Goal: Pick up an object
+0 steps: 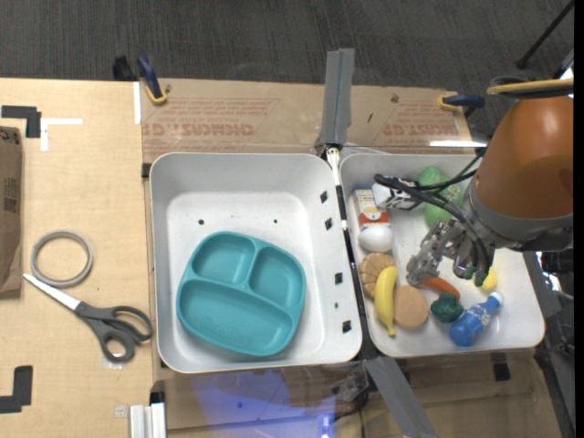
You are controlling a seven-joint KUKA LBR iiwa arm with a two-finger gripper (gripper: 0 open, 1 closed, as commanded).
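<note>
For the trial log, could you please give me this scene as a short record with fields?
left bin: teal tray with three compartments
right bin: banana, egg, blue bottle, carrot, other toy food
end effector: low over the right bin, near the carrot; nothing seen between its fingers
bench, left: scissors, tape roll

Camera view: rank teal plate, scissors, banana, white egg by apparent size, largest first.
1. teal plate, clearly largest.
2. scissors.
3. banana, shorter than the scissors, though thicker.
4. white egg, smallest.
All lie at about bench level, so nearness to the camera should not change the order.
</note>
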